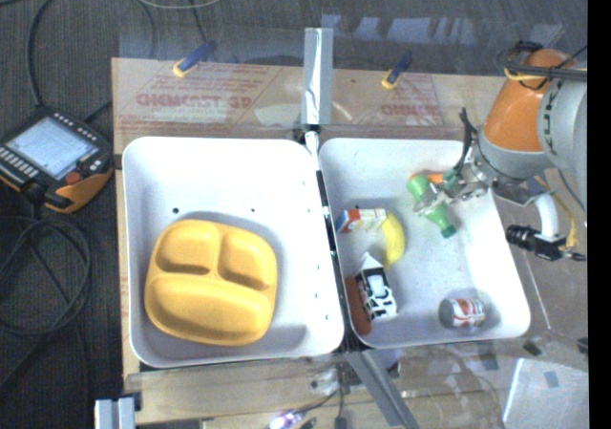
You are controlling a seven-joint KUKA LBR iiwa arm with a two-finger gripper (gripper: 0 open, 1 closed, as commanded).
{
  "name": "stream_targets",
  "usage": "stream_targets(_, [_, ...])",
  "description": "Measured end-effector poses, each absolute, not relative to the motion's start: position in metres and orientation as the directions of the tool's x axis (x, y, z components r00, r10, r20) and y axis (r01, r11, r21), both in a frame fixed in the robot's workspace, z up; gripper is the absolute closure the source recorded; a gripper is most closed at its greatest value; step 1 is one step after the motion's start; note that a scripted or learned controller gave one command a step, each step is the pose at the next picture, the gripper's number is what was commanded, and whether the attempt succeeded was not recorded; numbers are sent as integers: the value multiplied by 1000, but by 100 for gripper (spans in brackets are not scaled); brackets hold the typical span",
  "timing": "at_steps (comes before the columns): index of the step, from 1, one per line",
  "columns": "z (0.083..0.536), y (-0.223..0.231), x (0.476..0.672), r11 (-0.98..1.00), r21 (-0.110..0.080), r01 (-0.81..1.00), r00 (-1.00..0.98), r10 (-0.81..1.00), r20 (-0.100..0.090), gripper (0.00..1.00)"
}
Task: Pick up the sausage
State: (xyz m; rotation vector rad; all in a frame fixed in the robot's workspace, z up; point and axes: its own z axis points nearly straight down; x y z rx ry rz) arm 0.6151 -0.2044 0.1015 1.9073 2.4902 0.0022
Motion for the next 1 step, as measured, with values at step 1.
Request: stream_targets(1, [178,-173,595,194,0,981,-194,981,0,100])
